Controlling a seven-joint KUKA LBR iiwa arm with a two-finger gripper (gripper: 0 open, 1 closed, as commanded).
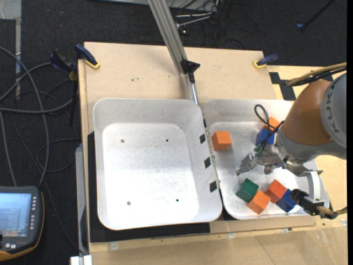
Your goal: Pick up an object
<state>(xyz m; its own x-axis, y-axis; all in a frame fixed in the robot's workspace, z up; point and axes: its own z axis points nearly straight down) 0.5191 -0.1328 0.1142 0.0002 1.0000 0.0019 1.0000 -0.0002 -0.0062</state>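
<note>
My gripper [253, 170] hangs over the middle of the right bin [231, 108]. It is open, its two grey fingers spread apart with nothing between them. Just below it, near the bin's front wall, lies a cluster: a green block [247, 190], an orange block [258, 202], a red-orange block [277, 191] and a blue block [287, 201]. An orange cube [222, 140] sits alone to the upper left of the gripper. The arm's wrist hides part of the bin's right side.
The left bin [105, 148] lies beside the right one, and their rims meet at the centre. A slanted metal pole [168, 29] reaches down to the bins' back edge. Clamps sit on the bench's back corners [88, 57].
</note>
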